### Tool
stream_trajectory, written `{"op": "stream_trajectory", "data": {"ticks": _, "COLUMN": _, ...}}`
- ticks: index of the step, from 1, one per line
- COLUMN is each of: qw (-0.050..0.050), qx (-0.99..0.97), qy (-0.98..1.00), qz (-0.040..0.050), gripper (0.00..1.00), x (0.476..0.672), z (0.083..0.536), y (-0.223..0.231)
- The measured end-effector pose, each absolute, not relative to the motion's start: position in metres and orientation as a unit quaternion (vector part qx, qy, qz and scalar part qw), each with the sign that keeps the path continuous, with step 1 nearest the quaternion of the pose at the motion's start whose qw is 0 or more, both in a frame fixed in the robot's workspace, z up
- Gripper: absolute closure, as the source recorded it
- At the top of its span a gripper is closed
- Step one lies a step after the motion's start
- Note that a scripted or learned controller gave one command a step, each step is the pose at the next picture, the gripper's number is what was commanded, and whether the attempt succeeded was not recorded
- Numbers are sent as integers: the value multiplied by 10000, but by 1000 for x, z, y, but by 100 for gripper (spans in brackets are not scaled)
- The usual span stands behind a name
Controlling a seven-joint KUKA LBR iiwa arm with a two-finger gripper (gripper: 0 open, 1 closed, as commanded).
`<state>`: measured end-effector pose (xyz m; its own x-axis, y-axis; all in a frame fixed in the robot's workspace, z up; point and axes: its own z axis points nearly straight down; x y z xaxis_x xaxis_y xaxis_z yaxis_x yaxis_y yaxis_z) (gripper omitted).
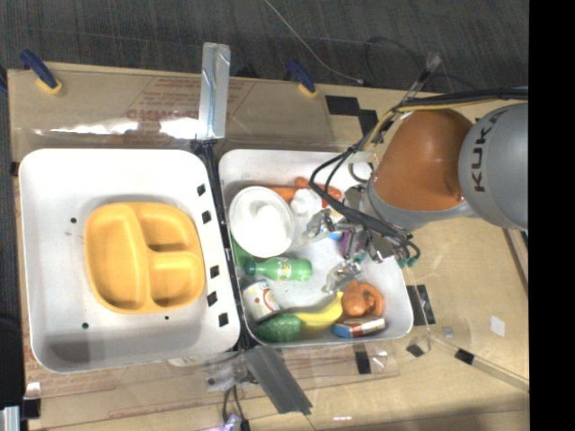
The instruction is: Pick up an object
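My gripper (329,251) reaches down into the right bin (269,162) from the right and is open. One metal finger (317,226) is beside the white bowl (260,221), the other finger (338,278) is just above the orange fruit (361,300). Nothing sits between them. A green bottle (280,269) lies just left of the gripper. Along the front of the bin lie a banana (320,315), a green avocado-like fruit (278,328), a white-and-red can (259,297) and a blue-and-red tube (359,328). A carrot (305,189) lies at the back, partly hidden by cables.
The left bin (54,178) holds a yellow divided tray (144,254). A metal clamp (214,88) stands at the back between the bins. The arm's orange band (422,160) and its cables hang over the right bin's right side.
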<state>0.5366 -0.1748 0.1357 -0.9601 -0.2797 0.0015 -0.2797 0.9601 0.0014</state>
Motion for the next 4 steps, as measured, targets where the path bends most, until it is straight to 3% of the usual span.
{"op": "stream_trajectory", "data": {"ticks": 1, "qw": -85, "qx": 1282, "qy": -9917, "qz": 23, "gripper": 0, "x": 506, "z": 98, "y": -206}}
{"op": "stream_trajectory", "data": {"ticks": 2, "qw": -191, "qx": 1135, "qy": -9933, "qz": 56, "gripper": 0, "x": 497, "z": 100, "y": -206}}
{"op": "stream_trajectory", "data": {"ticks": 3, "qw": -177, "qx": 926, "qy": -9955, "qz": 50, "gripper": 0, "x": 497, "z": 100, "y": -207}}
{"op": "stream_trajectory", "data": {"ticks": 4, "qw": -86, "qx": 596, "qy": -9982, "qz": 29, "gripper": 0, "x": 488, "z": 97, "y": -209}}
